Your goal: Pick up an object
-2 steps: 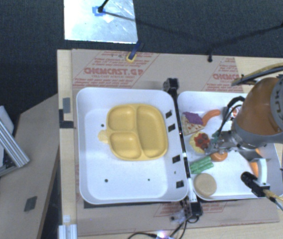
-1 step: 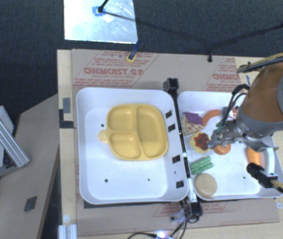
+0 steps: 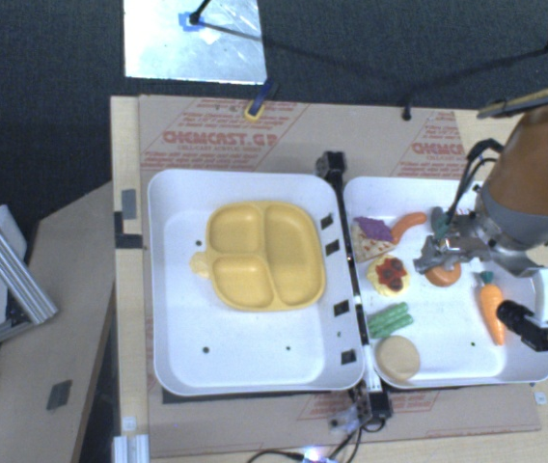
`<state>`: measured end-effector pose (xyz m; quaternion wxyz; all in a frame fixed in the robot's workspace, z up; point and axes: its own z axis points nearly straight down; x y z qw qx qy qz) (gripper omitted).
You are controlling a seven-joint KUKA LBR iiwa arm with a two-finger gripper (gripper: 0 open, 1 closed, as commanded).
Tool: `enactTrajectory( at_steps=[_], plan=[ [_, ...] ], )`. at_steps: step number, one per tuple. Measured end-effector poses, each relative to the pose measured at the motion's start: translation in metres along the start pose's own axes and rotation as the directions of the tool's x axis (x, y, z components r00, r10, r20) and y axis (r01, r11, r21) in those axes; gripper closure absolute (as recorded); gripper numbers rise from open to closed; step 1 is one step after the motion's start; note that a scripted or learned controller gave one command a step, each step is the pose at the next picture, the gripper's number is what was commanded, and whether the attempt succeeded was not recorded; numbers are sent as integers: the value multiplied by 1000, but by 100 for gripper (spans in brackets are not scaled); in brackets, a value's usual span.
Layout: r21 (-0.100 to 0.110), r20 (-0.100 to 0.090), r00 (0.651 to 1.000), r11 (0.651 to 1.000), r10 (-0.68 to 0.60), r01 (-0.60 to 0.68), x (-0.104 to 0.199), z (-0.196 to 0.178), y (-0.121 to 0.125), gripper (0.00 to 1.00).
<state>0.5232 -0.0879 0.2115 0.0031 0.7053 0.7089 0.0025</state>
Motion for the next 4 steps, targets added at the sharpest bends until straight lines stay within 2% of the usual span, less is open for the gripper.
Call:
enactTrajectory(
  at_steps=[1,2,3,4],
  plan=[
    [4,0,1000,1000,1,-1,0,-14,1,100],
    [4,-1,1000,1000,-4,4,33,-4,45,100],
    [5,-1,1000,1000,3,-3,24,-21,36,100],
    [5,0,1000,1000,4,-4,17,-18,44,100]
  ],
)
